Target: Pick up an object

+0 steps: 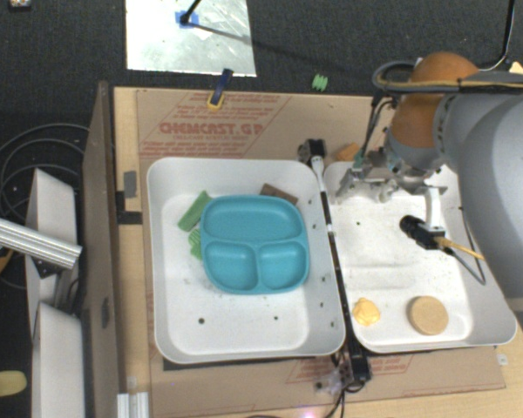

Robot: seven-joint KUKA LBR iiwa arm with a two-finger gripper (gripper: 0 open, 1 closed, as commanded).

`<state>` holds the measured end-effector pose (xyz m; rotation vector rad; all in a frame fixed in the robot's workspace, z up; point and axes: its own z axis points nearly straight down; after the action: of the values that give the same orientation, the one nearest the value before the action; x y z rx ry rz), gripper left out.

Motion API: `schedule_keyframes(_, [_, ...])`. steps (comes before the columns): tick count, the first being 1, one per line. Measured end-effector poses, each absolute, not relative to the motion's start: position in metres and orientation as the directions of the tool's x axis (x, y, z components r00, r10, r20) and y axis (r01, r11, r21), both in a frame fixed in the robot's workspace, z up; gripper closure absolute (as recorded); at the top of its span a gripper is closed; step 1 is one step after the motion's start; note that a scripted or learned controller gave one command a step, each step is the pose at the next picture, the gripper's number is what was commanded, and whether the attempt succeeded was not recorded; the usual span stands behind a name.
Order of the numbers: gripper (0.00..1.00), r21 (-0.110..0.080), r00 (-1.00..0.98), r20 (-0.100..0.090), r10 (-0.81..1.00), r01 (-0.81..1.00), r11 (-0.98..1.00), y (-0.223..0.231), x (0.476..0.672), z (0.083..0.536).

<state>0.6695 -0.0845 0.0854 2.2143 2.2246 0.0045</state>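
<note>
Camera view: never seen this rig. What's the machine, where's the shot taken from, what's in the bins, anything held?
It's one grey robot arm with an orange band, reaching in from the right. Its end effector, the grasping part, hangs over the back left corner of the right bin. One camera, fixed above the bench, looks down at a slant. In the left bin: a blue divided tray, green pieces at its left edge, a brown piece behind it. In the right bin: a yellow lump and a tan disc near the front. I can't make out anything held.
</note>
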Motion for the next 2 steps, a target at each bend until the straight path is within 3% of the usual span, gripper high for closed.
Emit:
schedule_keyframes(1, [0.0, 0.004, -0.001, -0.001, 1.0, 1.0, 0.001, -0.099, 0.669, 0.086])
schedule_keyframes(2, [0.0, -0.001, -0.001, -0.001, 1.0, 1.0, 0.001, -0.095, 0.641, 0.084])
